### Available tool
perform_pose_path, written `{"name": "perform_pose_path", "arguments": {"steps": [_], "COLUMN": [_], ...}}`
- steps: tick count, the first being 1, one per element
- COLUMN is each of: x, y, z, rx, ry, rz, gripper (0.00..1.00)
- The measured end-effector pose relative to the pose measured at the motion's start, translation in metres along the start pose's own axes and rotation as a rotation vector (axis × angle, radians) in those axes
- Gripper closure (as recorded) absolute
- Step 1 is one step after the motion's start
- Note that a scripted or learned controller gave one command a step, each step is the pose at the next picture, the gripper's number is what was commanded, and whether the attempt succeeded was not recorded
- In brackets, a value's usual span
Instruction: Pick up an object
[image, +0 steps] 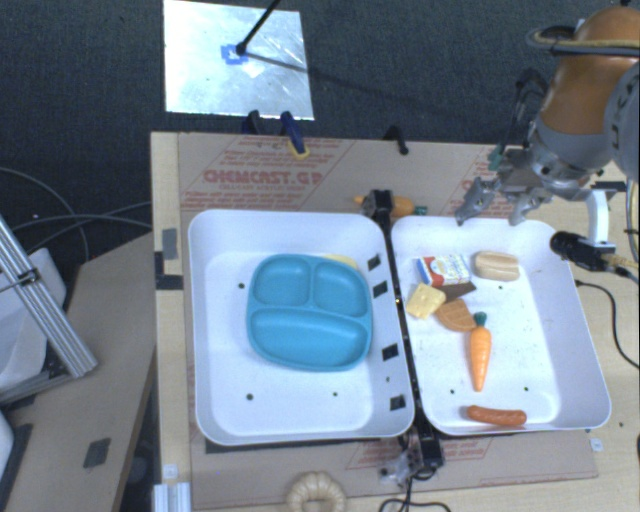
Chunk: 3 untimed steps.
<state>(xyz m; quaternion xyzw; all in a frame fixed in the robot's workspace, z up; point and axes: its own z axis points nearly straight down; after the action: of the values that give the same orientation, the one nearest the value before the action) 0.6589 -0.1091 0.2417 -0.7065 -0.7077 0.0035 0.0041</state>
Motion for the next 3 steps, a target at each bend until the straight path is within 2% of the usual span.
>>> {"name": "perform_pose_path", "arguments": {"steps": [1, 3], "x": [0.0, 0.002], "y": [0.002, 0.014], "z": [-0.009, 0.08], "rx": [-0.012, -0.01], "ry": [-0.001, -0.001], "rz": [-0.002, -0.003], "gripper": [0.0, 0.0]}}
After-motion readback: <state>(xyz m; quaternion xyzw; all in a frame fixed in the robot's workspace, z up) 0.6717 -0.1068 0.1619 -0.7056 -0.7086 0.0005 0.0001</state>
